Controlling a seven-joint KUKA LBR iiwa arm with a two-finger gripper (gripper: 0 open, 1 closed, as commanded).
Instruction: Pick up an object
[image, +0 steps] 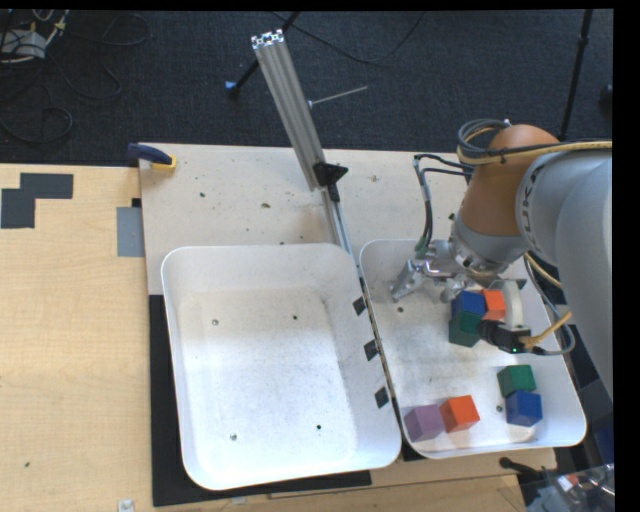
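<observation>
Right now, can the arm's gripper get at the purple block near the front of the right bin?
Probably yes. The purple block lies uncovered in the right bin, with only the orange block touching one side. The gripper is above other blocks in the same bin.

— What sort of place is this?
— A robotics lab. A grey arm (560, 210) reaches over two white bins (270, 470) on a pale tabletop (70, 340).
— Anything else?
— Beyond the tool (440, 268), cables (60, 90) trail across dark carpet, and an aluminium rail (290, 100) slants upward.

Aluminium rail (295, 110) leaning over bench (240, 205).
</observation>
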